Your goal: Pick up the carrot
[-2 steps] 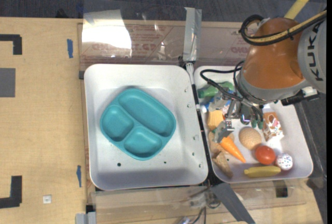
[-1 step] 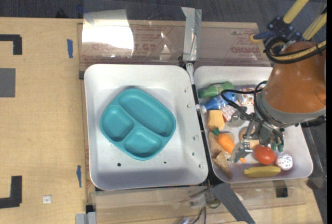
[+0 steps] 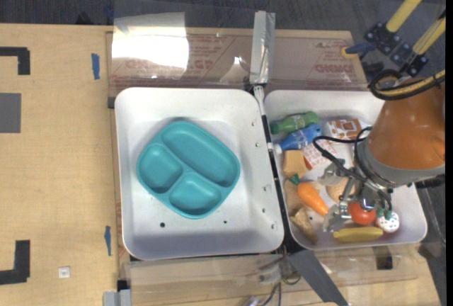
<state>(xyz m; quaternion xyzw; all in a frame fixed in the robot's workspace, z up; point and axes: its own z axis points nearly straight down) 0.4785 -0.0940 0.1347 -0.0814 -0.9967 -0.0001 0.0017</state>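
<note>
The carrot (image 3: 312,197) lies in the right white bin (image 3: 417,232), tilted, with its thick end toward the bin's upper left and its tip pointing down toward the right. The gripper (image 3: 345,207) hangs low over that bin's near half, just right of the carrot's tip; the carrot is beside the fingers (image 3: 338,214), not between them. Whether the fingers are spread or closed cannot be told against the clutter beneath. A tomato (image 3: 363,213) and a banana (image 3: 357,233) lie just right of and below the gripper. The left white bin (image 3: 131,120) holds a teal divided plate (image 3: 187,167).
</note>
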